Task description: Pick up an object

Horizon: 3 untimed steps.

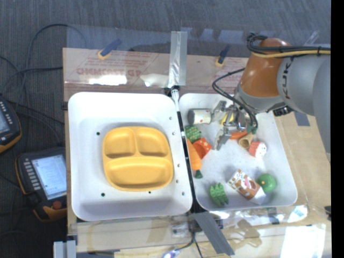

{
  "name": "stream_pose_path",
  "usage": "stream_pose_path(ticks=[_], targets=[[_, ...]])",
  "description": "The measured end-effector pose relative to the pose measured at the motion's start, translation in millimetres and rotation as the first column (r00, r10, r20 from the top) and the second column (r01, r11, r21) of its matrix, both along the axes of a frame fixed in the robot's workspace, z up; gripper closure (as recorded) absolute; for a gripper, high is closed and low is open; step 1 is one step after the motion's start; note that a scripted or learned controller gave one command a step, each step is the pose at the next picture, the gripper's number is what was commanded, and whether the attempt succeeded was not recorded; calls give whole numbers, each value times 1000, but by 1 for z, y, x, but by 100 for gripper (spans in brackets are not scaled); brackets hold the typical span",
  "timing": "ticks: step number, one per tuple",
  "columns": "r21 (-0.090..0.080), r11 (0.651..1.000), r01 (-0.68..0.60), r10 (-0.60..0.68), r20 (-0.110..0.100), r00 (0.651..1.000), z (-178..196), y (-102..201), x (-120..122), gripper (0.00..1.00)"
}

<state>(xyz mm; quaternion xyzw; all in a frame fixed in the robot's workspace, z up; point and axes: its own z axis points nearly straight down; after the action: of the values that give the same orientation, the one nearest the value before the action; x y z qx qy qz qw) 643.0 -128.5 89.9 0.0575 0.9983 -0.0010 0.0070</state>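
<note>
My gripper hangs over the upper middle of the right bin, its fingers spread open and nothing clearly between them. A small orange piece lies just right of the lower fingertip. A white cylinder lies to the gripper's left. Below it are a green block, a red piece and an orange carrot-like piece. A tan tube and a red-and-white object sit to the gripper's lower right.
The left bin holds a yellow divided plate. At the front of the right bin lie a green toy, a printed packet and a green ball. The arm's orange band looms over the bin's back right.
</note>
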Motion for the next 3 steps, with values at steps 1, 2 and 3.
stream_pose_path(ticks=[1, 2, 3], targets=[[-3, 988, -154, 154, -1, 988, 1, -16, -60, 0], [3, 999, -43, 43, -19, 999, 1, -19, 26, 0], [-6, 999, -43, 43, 2, 999, 12, -19, 30, 100]])
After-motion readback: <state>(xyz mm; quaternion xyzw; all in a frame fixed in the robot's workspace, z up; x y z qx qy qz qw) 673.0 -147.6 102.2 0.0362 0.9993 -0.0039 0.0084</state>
